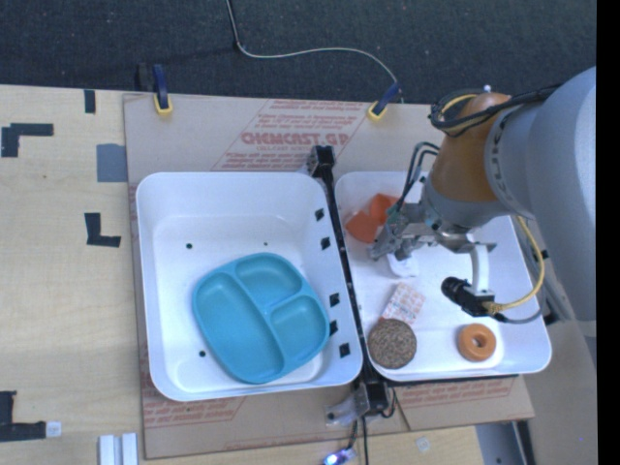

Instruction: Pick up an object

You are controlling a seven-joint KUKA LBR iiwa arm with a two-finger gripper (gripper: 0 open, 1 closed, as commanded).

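My gripper (395, 251) hangs low in the right bin (518, 361), near its upper left part. Just left of it and partly under it lies an orange-red object (365, 222). A small white piece (404, 264) sits right below the fingertips. Lower in the same bin lie a pale patterned packet (403, 303), a round brown speckled disc (391, 343) and an orange ring like a doughnut (478, 342). Nothing is visibly held between the fingers.
The left bin (165, 211) holds a blue divided plate (260, 315). A black divider (332, 250) runs between the two bins. The grey arm with its orange band (470, 158) covers the right bin's upper right part. A thin cable (310, 54) crosses the dark floor beyond.
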